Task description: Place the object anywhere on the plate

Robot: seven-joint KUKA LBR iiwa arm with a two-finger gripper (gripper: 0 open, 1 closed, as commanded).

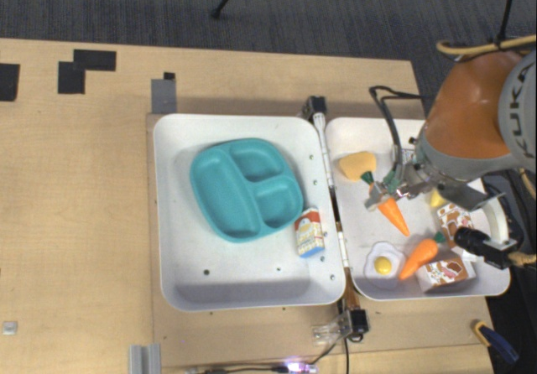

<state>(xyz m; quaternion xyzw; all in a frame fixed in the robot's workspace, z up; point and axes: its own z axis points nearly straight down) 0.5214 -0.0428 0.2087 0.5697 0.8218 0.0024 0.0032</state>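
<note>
A teal divided plate lies in the left bin. My gripper is down in the right bin, right over the thick end of an orange carrot that points toward the bin's front. The gripper's metal parts cover the carrot's top, so its grip on the carrot cannot be made out. A small milk carton lies in the left bin against the plate's right front edge.
In the right bin there is a yellow cheese wedge behind the gripper, then a fried egg, a second carrot and two small cartons at the front right. The arm's orange band hangs over that bin's right side.
</note>
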